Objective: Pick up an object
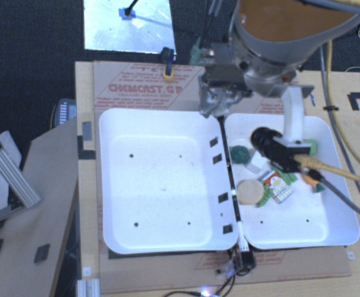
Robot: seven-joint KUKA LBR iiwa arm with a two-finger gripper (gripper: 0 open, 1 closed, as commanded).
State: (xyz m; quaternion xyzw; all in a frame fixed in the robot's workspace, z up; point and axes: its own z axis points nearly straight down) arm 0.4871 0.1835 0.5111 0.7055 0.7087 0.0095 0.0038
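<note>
- You are at the approach step: the gripper [212, 106] hangs over the far end of the divider between the two bins, holding nothing that you can see.
- Whether its jaws stand wide or narrow, you cannot tell; blur and the wrist hide them.
- Your candidates lie in the right bin [304, 228]: a tan disc [250, 191], a green round piece [240, 154] and a small printed box [281, 188], clustered by the black camera mount [273, 146].
- Your next move, as I judge it, calls for shifting right and nearer, over the disc, then descending.
</note>
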